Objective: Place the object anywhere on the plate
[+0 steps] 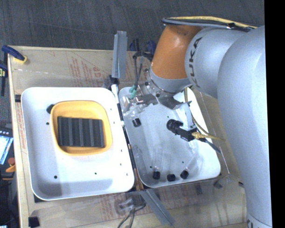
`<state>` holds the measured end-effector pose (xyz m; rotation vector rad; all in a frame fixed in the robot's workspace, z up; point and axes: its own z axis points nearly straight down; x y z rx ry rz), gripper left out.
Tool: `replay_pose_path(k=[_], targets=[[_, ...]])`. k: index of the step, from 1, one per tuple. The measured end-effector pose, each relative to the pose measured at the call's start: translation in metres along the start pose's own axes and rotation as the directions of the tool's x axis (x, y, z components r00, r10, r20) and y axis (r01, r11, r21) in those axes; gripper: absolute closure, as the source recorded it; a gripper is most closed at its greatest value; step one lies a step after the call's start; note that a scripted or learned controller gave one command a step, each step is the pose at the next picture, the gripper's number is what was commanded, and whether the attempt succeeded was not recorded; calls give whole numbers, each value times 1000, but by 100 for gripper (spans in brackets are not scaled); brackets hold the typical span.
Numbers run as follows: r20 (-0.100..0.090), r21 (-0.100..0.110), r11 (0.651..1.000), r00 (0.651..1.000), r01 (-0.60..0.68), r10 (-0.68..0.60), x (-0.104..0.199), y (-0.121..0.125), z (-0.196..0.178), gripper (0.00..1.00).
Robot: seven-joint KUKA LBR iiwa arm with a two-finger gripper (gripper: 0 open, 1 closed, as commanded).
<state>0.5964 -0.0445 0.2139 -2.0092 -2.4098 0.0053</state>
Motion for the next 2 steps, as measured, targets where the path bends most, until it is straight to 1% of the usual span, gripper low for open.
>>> replay_pose_path(k=[1, 2], targets=[[1, 0, 1000, 1000, -1, 1, 0, 0, 0, 0], [1, -2, 1000, 1000, -20, 20, 51, 32, 23, 0]])
